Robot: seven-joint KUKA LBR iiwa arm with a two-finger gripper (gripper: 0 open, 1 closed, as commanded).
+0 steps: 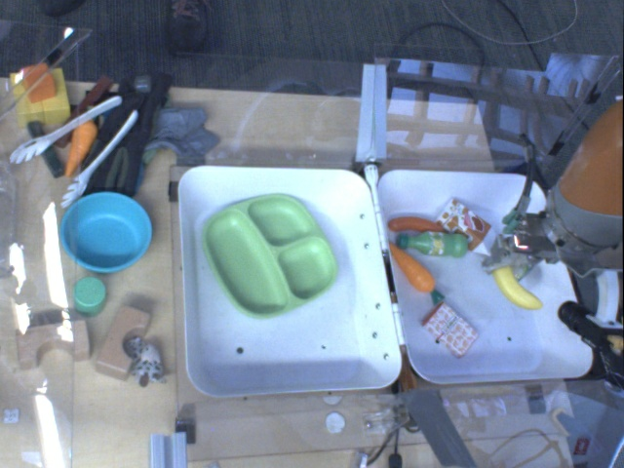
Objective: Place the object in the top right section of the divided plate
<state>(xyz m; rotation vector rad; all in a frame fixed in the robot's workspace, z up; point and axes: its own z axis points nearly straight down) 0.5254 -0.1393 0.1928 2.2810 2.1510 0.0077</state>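
A green divided plate (270, 253) lies in the left white bin (283, 359), with one long section on its left and two smaller ones on its right. My gripper (514, 251) hangs over the right bin (546, 354), just above the upper end of a yellow banana (518, 290). In the same bin lie an orange carrot (413, 270), a green bottle (435, 246), a red sausage (413, 225), a small colourful box (462, 220) and a red-and-white patterned packet (449, 329). I see nothing on the plate.
Left of the bins, on the bench, are a blue bowl (106, 231), white tongs (68, 131), a green cap (89, 295), wooden blocks (123, 343) and a grey cloth (183, 129). A metal rail (369, 115) stands between the bins at the back.
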